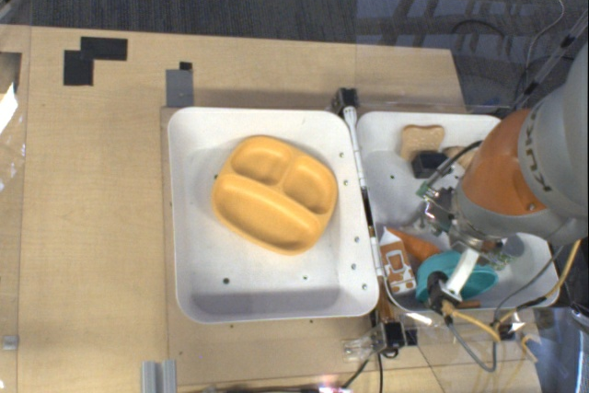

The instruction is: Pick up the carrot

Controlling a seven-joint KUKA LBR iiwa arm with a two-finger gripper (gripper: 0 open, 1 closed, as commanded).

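Observation:
The carrot (420,246) is an orange piece lying in the lower left of the right bin (382,166), partly covered by the arm. My gripper (440,216) hangs just above and to the right of it, low over the bin's middle. The wrist hides the fingertips, and nothing can be seen held between them.
A teal object (440,275) and a small orange-and-white box (396,264) lie beside the carrot. A toast slice (421,139) and a dark object (426,164) sit at the bin's far end. The left bin (189,198) holds a yellow divided plate (274,191).

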